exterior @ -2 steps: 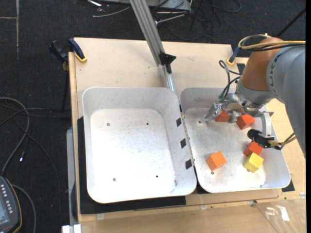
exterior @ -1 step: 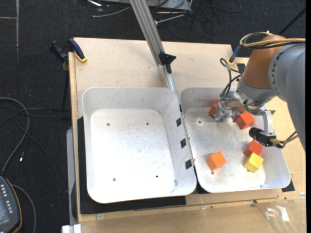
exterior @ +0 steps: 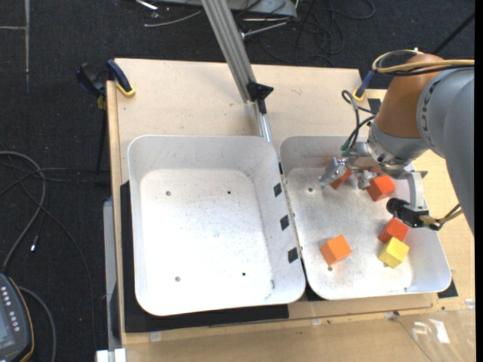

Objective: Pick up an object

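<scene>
Leftmost, a blue and yellow clamp (exterior: 113, 78) is gripping the corner of the bench (exterior: 189, 96), and a metal pole (exterior: 230, 40) is slanting down toward the gap between the two bins. Beside it, the left bin (exterior: 151, 157) is lying bare and speckled. Further right, the right bin (exterior: 302, 157) is holding the blocks: an orange cube (exterior: 336, 250) near its front, a yellow block (exterior: 393, 254) touching a second orange block (exterior: 394, 231) just behind it, and a third orange block (exterior: 380, 187) under the wrist. The gripper (exterior: 337, 173) is hovering low over the bin's back part with a small orange piece (exterior: 341, 177) right at its tip; whether its jaws are apart or together, I cannot tell, nor whether the piece is held. Judging by looks, these blocks are being light, stiff and not fragile; taking hold across two flat opposite faces should suit them. The lone front cube seems easiest, standing apart from its neighbours.
</scene>
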`<state>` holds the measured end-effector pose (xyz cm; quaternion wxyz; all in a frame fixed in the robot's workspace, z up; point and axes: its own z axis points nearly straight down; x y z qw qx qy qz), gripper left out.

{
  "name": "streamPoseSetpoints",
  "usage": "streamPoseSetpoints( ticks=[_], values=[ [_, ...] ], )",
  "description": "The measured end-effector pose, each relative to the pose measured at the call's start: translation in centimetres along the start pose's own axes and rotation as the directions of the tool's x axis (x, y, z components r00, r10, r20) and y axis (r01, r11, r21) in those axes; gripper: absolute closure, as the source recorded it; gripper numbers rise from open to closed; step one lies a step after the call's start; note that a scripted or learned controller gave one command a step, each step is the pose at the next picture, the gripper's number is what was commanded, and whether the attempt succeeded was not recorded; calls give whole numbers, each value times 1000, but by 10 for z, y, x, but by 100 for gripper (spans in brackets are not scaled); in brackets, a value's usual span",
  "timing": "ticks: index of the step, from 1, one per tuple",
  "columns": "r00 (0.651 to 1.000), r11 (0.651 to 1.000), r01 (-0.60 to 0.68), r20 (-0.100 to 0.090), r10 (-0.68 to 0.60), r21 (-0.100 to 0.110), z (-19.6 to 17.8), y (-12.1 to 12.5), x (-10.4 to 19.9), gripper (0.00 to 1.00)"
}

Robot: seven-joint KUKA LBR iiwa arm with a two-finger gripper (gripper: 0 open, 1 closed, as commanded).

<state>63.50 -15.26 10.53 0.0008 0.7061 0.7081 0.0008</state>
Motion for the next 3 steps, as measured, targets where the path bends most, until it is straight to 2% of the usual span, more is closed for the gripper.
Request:
streamPoseSetpoints(
  ticks=[1, 2, 3],
  values=[
    [1000, 1000, 3, 1, -3, -6, 9, 45, 38, 0],
    [1000, 1000, -3, 3, 3, -9, -131, 33, 26, 0],
    [1000, 1000, -1, 0, 1, 9, 15, 45, 17, 0]
  ],
)
